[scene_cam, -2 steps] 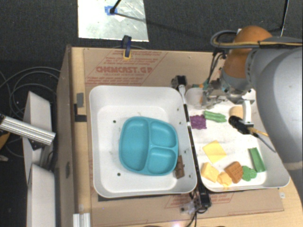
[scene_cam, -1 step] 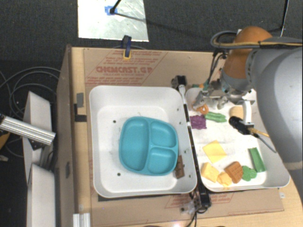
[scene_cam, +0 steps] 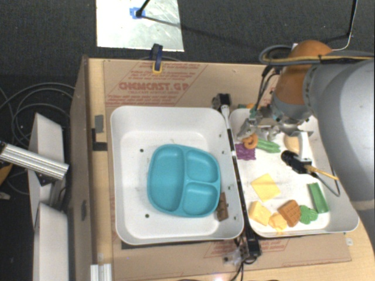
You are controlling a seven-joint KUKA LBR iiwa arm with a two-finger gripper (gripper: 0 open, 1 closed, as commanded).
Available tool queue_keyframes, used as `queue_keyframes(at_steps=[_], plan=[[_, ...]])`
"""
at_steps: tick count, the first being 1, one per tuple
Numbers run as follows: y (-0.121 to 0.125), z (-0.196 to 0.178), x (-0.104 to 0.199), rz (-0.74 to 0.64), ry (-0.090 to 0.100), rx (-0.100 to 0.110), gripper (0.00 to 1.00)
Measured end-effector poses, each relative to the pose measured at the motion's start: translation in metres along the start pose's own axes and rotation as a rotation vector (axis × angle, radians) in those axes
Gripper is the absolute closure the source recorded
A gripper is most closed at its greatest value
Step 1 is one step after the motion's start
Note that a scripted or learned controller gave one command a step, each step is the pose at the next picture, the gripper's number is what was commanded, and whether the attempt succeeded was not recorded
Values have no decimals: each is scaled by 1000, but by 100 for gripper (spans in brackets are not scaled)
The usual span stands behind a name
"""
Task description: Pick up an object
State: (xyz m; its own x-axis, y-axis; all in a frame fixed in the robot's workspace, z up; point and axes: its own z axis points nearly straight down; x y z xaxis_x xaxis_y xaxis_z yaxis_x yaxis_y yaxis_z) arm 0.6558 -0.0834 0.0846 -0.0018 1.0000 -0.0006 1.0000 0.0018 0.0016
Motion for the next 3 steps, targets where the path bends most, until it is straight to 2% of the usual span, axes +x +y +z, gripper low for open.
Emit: queue_keyframes(at_steps=[2,3], plan=[[14,-1,-2,-4,-1,-3,0],[15,-13,-2,-7,-2,-6,100]])
